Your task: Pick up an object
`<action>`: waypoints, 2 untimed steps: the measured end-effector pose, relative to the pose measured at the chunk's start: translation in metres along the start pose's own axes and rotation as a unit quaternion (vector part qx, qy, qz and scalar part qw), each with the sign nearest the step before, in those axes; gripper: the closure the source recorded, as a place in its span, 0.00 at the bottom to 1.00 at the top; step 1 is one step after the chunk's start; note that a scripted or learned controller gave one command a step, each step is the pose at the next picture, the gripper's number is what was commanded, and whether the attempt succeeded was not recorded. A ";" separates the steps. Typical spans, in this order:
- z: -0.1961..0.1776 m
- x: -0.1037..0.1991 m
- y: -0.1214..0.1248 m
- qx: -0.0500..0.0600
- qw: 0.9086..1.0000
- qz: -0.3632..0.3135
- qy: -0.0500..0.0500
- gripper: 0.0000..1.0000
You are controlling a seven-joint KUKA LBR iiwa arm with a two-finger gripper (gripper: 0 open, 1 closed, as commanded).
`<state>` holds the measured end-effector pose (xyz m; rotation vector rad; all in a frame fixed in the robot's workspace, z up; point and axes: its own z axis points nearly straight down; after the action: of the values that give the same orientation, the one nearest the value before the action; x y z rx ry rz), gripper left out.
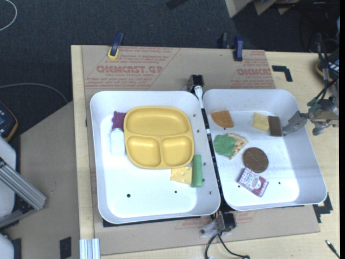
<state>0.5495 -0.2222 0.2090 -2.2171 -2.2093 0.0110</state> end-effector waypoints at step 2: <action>0.056 0.003 0.001 -0.003 1.000 -0.002 0.000 0.00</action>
<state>0.5494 -0.2194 0.1532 -2.2161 -2.2162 0.0043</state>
